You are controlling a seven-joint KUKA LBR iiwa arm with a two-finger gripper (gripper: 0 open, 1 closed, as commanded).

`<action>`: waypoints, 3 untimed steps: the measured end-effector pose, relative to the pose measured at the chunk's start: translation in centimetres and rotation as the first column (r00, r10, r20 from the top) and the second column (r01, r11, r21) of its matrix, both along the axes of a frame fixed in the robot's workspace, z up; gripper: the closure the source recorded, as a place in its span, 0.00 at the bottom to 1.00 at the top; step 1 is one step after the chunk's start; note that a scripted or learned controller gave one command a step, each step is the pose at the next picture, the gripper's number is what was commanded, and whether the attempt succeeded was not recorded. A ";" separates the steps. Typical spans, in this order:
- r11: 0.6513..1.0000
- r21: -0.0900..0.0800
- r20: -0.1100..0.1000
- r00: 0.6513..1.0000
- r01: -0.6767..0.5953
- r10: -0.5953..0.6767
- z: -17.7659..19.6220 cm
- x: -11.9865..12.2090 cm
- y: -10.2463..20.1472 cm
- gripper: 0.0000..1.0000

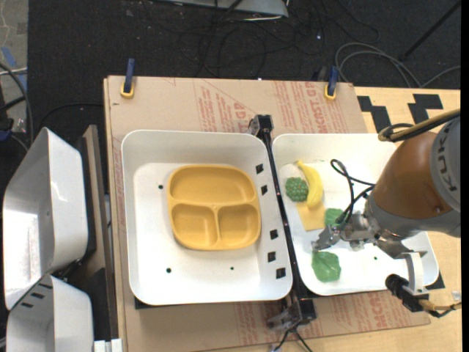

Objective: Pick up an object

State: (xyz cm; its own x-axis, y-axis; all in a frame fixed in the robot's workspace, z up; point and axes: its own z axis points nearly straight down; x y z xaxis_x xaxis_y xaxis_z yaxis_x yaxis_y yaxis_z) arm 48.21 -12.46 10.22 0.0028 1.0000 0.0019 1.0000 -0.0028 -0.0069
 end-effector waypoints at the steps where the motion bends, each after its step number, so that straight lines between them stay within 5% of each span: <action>1: 1.000 -0.001 0.006 1.000 0.002 -0.002 1.4 0.2 0.0 1.00; 3: 1.000 -0.003 0.012 1.000 -0.006 0.006 10.8 1.1 0.5 1.00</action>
